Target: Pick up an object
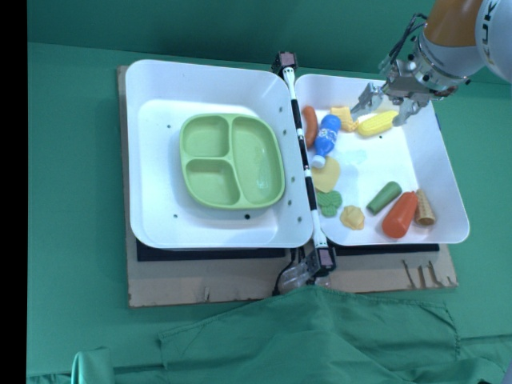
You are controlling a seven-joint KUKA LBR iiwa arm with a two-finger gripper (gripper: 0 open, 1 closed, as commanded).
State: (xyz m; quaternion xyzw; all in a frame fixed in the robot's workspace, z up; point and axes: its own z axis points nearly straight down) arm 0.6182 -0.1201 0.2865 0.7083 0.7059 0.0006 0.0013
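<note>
My gripper point(386, 107) hangs over the far part of the right bin point(436, 162), its fingers open and spread wide. A yellow corn cob point(378, 123) lies just below and between the fingertips; I cannot tell whether they touch it. Close by to the left are a blue bottle point(326, 134), a red sausage point(309, 125) and a small yellow crinkled piece point(344, 118). Toward the front of this bin lie a green cucumber point(384, 197), an orange-red carrot point(400, 214), an ice-cream cone point(424, 207), a yellow chip point(326, 174), a green leafy piece point(329, 203) and a small yellow piece point(352, 218).
The left bin point(152, 94) holds a light green divided plate point(232, 160). A black-and-white divider bar point(302, 158) runs between the bins. Green cloth point(320, 334) is bunched at the front of the bench.
</note>
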